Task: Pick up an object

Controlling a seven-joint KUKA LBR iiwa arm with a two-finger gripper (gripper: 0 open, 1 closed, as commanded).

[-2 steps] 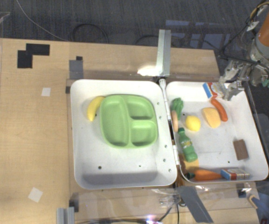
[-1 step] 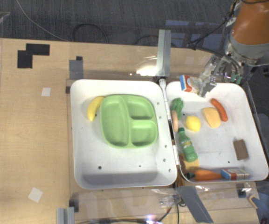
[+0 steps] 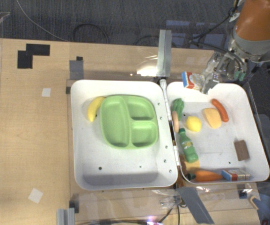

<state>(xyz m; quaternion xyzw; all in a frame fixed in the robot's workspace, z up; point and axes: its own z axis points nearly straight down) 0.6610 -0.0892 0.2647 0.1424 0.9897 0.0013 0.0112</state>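
Gripper (image 3: 211, 84) hangs at the right bin's (image 3: 251, 125) far rim; its state you cannot tell. Nearest, the sausage (image 3: 220, 110) looks light, smooth, slippery: take it across its middle.

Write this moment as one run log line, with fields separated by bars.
gripper: above far edge of right bin, near small carton | hold: none seen | left bin: green tray, banana | step: pick not yet done

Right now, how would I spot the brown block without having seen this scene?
Look in the right bin, along its right-hand wall. The brown block lies alone there, below the orange sausage. It is the only dark, flat rectangle among brightly coloured toy foods.
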